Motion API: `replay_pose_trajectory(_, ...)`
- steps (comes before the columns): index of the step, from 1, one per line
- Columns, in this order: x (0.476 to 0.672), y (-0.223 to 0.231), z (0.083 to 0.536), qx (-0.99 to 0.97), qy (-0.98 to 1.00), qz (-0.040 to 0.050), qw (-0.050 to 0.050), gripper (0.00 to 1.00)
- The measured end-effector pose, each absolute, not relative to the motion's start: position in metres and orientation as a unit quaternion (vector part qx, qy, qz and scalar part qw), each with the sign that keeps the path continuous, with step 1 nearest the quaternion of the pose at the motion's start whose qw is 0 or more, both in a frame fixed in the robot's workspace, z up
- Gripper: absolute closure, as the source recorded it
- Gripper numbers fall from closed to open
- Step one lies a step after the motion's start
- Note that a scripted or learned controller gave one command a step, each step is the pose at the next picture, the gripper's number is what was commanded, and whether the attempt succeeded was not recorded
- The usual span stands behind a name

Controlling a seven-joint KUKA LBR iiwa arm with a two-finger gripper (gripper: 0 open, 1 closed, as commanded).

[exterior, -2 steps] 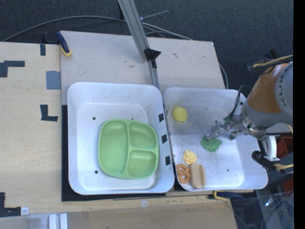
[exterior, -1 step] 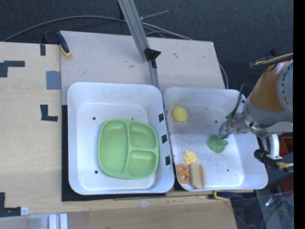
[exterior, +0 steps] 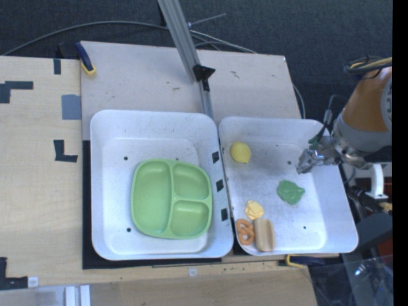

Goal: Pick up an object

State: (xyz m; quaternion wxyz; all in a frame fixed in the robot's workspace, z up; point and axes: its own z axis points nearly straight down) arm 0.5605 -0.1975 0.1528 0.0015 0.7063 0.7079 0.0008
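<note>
We look down at a slant on a pale wooden desk (exterior: pixel 38 171) that carries two shallow white bins side by side. The left bin (exterior: pixel 105 234) holds a light green divided plate (exterior: pixel 171 199) with three compartments, lying flat near the bin's middle. The right bin (exterior: pixel 331 231) holds the small things that could be picked up: a yellow lemon-like ball (exterior: pixel 240 152) near its upper left corner, a crumpled green leafy piece (exterior: pixel 291 192) toward its right side, and, along its lower left edge, a small yellow piece (exterior: pixel 254 209) with a brown pretzel (exterior: pixel 244 232) and a tan bread-like roll (exterior: pixel 264 234) just below it, the pretzel and the roll touching each other. The grey arm with its orange band (exterior: pixel 366 110) reaches in from the right, and its claw (exterior: pixel 306 163) hangs over the right bin's upper right area, above and just to the right of the green leafy piece, with nothing seen between its fingers; we cannot tell whether they are apart or together, as they are small and blurred. Open white bin floor lies between the claw and the lemon-like ball. A slanted metal pole (exterior: pixel 182 34) crosses the desk from the top and ends at a black clamp (exterior: pixel 203 73) just above where the two bins meet. A blue and yellow clamp (exterior: pixel 85 59) sits at the desk's upper left, and thin cables (exterior: pixel 115 24) loop across the dark floor behind.
</note>
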Motion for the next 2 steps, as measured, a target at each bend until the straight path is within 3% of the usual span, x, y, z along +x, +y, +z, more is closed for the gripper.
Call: replay_pose_trajectory(2, 0.560, -0.199, 0.258, 0.707, 0.708, 0.0012, 0.003, 1.00)
